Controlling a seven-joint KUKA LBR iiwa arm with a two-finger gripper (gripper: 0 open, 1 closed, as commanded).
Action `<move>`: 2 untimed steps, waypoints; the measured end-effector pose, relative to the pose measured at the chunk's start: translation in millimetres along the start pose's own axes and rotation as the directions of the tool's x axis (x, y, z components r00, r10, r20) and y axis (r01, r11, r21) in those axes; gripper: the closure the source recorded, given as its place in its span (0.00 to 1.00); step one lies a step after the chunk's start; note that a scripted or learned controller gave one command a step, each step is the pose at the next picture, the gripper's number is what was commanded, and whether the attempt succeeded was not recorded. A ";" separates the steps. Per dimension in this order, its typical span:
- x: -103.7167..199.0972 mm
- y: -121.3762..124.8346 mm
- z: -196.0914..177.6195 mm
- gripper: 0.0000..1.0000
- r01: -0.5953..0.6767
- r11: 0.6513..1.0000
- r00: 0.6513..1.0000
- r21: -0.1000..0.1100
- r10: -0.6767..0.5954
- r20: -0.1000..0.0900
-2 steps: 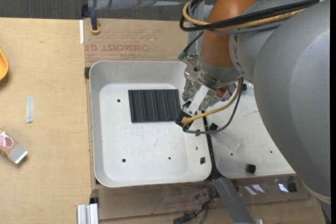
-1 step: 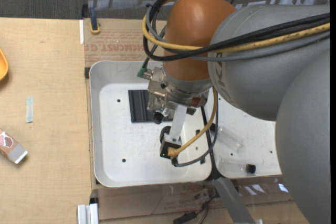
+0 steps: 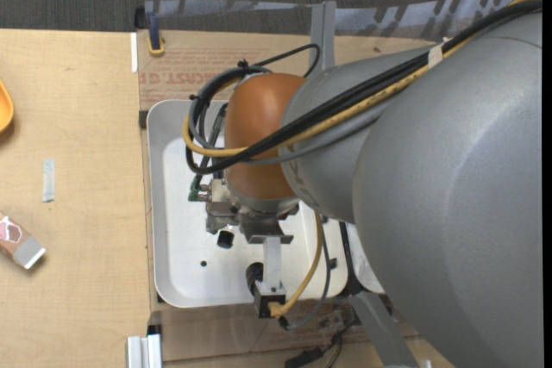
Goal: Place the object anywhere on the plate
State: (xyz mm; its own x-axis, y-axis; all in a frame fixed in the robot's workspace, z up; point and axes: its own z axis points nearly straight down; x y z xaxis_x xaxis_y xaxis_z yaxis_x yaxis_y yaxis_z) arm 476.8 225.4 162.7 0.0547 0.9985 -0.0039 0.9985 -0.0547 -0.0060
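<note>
The grey arm [image 3: 448, 177] fills the right, its orange band [image 3: 259, 134] over the white bin [image 3: 168, 211]; the end effector's state cannot be told.

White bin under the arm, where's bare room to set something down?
Bare floor runs down the white bin along its left wall, beside the arm and its orange band. The bin's right side is crowded under the wrist and cables. The wooden bench left of the bin is mostly bare.

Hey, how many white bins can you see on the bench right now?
1: a white bin under the arm, its left and bottom rim showing. A second bin may be hidden beneath the arm on the right.
</note>
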 end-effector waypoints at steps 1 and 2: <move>0.0 0.1 -0.2 0.00 0.000 1.000 1.000 -0.001 0.000 0.000; -37.8 2.8 -127.9 0.00 0.009 1.000 1.000 -0.004 -0.009 0.000</move>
State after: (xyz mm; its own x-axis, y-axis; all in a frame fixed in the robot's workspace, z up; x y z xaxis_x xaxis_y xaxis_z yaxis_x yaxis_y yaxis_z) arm 478.3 187.9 290.8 0.0461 0.9989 -0.0034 0.9989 -0.0461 -0.0021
